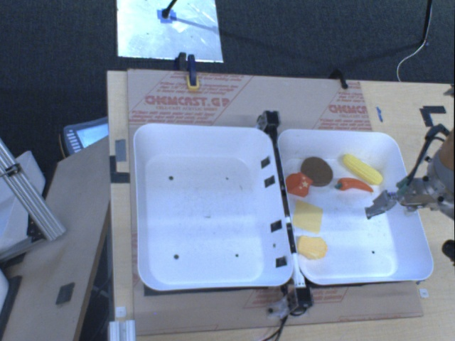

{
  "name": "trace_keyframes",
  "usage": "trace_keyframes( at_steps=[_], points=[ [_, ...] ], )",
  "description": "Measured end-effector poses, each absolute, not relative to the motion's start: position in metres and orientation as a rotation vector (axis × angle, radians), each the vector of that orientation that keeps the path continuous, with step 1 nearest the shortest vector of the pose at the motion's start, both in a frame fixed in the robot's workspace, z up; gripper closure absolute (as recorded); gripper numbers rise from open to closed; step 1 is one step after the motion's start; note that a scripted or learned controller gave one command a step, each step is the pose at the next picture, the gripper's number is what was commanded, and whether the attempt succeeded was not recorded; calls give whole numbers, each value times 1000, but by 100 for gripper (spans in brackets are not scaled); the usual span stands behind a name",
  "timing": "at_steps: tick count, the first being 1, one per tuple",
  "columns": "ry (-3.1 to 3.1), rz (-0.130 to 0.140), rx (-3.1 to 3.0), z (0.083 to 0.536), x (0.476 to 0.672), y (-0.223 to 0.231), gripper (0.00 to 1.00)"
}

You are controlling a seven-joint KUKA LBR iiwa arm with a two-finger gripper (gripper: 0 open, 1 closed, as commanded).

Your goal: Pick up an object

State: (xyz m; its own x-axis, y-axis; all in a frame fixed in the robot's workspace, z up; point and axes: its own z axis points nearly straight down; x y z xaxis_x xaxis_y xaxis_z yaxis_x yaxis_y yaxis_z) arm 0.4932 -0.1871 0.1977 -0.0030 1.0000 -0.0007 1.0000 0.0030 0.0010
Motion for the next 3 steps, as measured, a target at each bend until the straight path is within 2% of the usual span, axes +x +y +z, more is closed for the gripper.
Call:
trace_keyframes(
  at_steps=[1, 2, 3],
  points=[
    [2230, 7, 2205, 107, 592, -156, 0],
    [2224, 5, 2212, 121, 589, -159, 100],
    [2216, 2, 2218, 152, 598, -209, 100]
  ],
)
